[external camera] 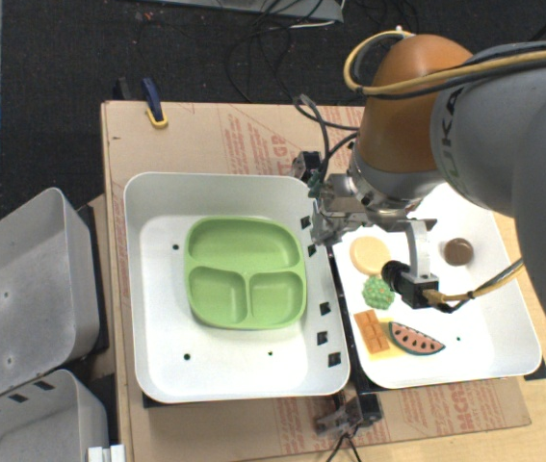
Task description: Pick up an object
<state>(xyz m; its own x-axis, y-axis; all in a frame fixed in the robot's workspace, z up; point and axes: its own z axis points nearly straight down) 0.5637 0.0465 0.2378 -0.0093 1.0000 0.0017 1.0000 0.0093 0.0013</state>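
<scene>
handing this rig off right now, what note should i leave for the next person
Gripper: over the left side of the right bin, near the yellow disc. Open or shut cannot be told, and nothing is seen held.
Things: the yellow disc, brown disc, green knobbly piece, orange waffle piece and watermelon slice all lie in the right bin. A green divided plate sits in the left bin.
Done: nothing lifted yet.
Left: grasp one item and lift it clear. The yellow disc looks nearest.
</scene>
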